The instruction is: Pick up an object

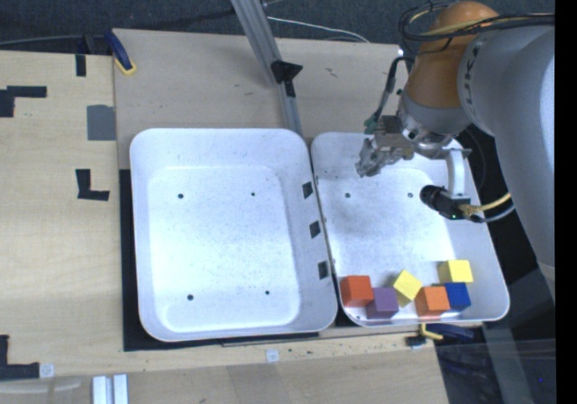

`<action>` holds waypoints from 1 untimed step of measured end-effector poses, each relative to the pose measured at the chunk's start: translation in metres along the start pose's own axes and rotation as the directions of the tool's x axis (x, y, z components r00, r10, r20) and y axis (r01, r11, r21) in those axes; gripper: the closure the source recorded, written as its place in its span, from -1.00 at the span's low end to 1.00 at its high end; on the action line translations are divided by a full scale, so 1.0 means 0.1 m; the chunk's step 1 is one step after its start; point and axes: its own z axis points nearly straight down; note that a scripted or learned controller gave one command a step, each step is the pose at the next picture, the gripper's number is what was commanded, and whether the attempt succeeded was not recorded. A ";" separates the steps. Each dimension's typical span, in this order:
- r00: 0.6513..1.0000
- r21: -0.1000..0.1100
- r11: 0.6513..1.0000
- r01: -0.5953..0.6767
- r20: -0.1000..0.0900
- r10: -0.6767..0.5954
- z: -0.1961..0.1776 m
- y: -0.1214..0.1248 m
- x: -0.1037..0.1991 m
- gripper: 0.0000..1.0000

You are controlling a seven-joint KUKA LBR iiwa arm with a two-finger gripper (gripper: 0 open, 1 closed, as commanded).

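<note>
While poised over the far end of the right bin, end effector noted well apart from the blocks; grip state impossible to tell at this angle, nothing seen held. Candidate blocks (orange, purple, yellow, blue) bunched against near wall, probably slid there. Left bin alongside on worktop.

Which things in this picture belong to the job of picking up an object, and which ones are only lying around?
Part of the job:
- gripper, over the far end of the right bin
- blocks at that bin's near end: orange, purple, yellow, a second orange, blue, a second yellow

Just lying about:
- left bin
- metal rail
- black tape marks
</note>
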 end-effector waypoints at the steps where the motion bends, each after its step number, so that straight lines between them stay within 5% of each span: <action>1: 1.000 -0.005 1.000 0.008 -0.006 -0.008 -0.79 -0.46 1.05 1.00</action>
